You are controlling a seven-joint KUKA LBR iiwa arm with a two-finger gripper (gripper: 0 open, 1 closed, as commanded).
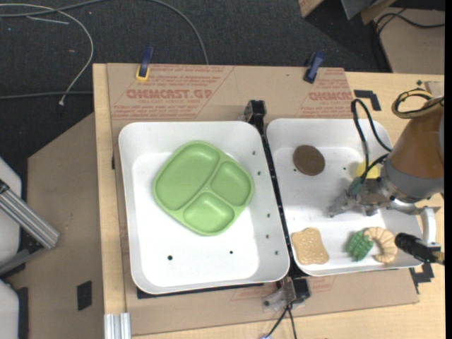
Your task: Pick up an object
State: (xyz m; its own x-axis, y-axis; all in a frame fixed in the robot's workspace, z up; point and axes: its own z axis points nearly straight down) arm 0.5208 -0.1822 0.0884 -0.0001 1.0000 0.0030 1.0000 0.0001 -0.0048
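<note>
Over the right bin (282, 136), the hand (346, 203) sits low among brown disc (308, 159), toast slice (309, 246), and green piece (359, 245); its grip state appears unclear, so cannot tell.

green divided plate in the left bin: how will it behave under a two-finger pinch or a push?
The green divided plate looks like rigid moulded plastic, so probably stiff and light. It lies flat and wide in the left bin, so it should slide rather than tip or roll. Its low rim gives little to pinch; the smooth surface may slip.
</note>
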